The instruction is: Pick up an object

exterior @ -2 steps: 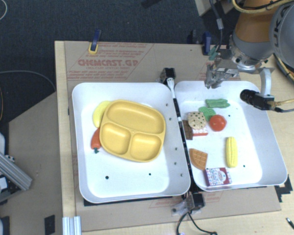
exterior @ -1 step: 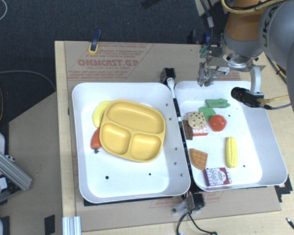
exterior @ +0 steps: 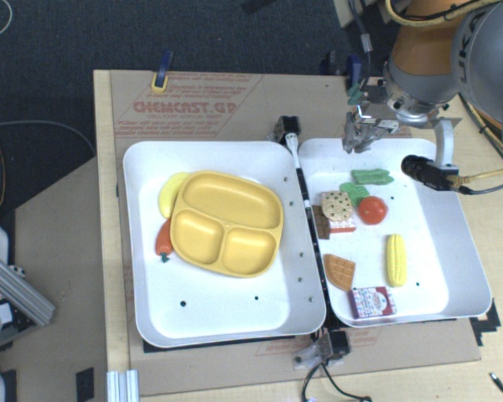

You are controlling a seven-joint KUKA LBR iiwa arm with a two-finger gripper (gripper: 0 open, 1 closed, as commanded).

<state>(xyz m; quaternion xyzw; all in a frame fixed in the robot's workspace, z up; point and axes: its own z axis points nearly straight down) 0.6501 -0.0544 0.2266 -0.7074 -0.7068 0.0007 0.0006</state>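
My gripper (exterior: 358, 139) hangs over the far left corner of the right bin (exterior: 453, 224), fingers pointing down, with nothing visible between them. Just in front of it lie a green bean pod (exterior: 371, 176) and a green piece (exterior: 355, 193). A red tomato (exterior: 371, 210) sits beside a chocolate-chip cookie (exterior: 337, 205) resting on a brown and red block (exterior: 325, 224). Nearer the front are a yellow corn cob (exterior: 396, 259), an orange waffle piece (exterior: 339, 270) and a small red and white box (exterior: 370, 301).
The left bin (exterior: 142, 224) holds a yellow divided plate (exterior: 226, 223), with a yellow fruit (exterior: 171, 193) and an orange-red carrot (exterior: 163, 239) tucked at its left side. A black clip (exterior: 287, 128) sits between the bins at the back.
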